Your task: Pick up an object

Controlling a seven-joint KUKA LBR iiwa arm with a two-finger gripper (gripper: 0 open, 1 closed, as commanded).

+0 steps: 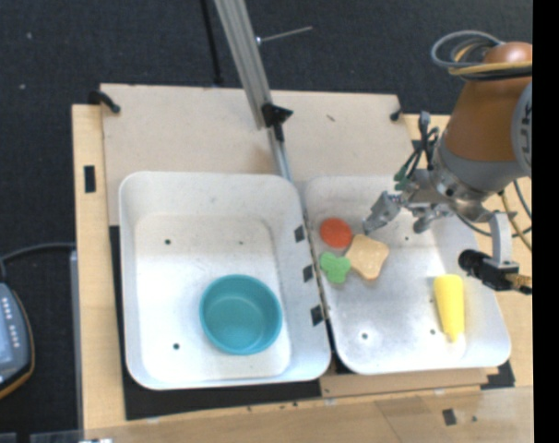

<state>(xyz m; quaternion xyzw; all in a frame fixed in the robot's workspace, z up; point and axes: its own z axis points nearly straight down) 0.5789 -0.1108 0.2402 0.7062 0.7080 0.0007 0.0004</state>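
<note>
Bench edge (215, 418) sits closest to you, tan board under two shallow white bins placed side by side. Look first at the left bin (155, 201): a teal bowl (241, 315) rests upright in its near half, well apart from everything else. Move to the right bin (399, 349), where a yellow block (450, 305) lies near the right wall, its long side running toward you. Further in, close to the wall the bins share, you find three small pieces clustered together: a green piece (335, 267) nearest you, a tan piece (369, 257) touching it on its right, and an orange-red round piece (335, 233) just behind both. Just beyond that cluster, the gripper (387, 209) hangs over the far part of the right bin, near the tan piece, with nothing visibly between its fingers; you cannot tell from this angle whether they are spread or pressed together. Behind it the arm (487, 127) rises with its orange band. Farthest back, a metal post (247, 53) slants up from the bench.
</note>
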